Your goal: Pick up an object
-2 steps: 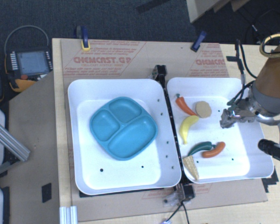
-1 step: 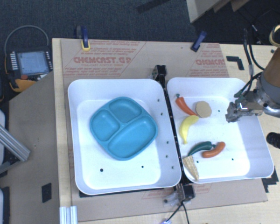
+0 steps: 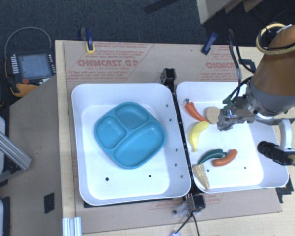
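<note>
My gripper (image 3: 226, 120) hangs over the upper middle of the right bin (image 3: 250, 181). A tan round piece (image 3: 212, 114) lies just to its left, partly hidden under it. An orange carrot (image 3: 193, 111) with a green top sits further left. Below that lies a yellow banana (image 3: 196, 133). Lower in the bin, a green pepper (image 3: 210, 155) rests against a red-orange sausage (image 3: 224, 158). A tan wedge (image 3: 201, 175) lies at the bin's lower left corner. Nothing shows as held.
The left bin (image 3: 88, 146) holds a blue divided plate (image 3: 130, 134). A black divider clamp (image 3: 168, 75) sits between the bins at the top. The grey and orange arm (image 3: 278, 73) comes in over the right bin's right side.
</note>
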Robot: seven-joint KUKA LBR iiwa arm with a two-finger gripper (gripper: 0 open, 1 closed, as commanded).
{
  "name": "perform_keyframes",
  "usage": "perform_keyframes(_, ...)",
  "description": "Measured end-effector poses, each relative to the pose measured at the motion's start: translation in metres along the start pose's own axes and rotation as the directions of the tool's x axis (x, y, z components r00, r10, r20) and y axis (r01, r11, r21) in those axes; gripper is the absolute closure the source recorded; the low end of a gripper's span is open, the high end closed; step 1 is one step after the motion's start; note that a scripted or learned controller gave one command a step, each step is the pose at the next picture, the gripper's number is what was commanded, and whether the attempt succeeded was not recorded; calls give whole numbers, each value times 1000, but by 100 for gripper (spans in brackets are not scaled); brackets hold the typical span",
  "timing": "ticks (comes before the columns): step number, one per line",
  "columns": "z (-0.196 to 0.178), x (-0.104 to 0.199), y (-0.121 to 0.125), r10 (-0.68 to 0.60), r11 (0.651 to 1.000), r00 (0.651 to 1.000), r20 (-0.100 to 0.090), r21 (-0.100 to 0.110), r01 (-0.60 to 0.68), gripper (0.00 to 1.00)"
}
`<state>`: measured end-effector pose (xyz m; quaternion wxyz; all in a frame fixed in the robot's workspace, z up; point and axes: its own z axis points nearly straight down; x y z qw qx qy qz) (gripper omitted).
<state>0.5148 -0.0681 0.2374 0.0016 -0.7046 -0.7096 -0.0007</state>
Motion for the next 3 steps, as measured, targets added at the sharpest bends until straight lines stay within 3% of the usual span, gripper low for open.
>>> perform_keyframes(2, 1, 101, -15, 1, 1000, 1000, 2, -3, -1, 100)
perform_keyframes(3, 19, 153, -23, 2, 1000, 1000, 2, 4, -2, 100)
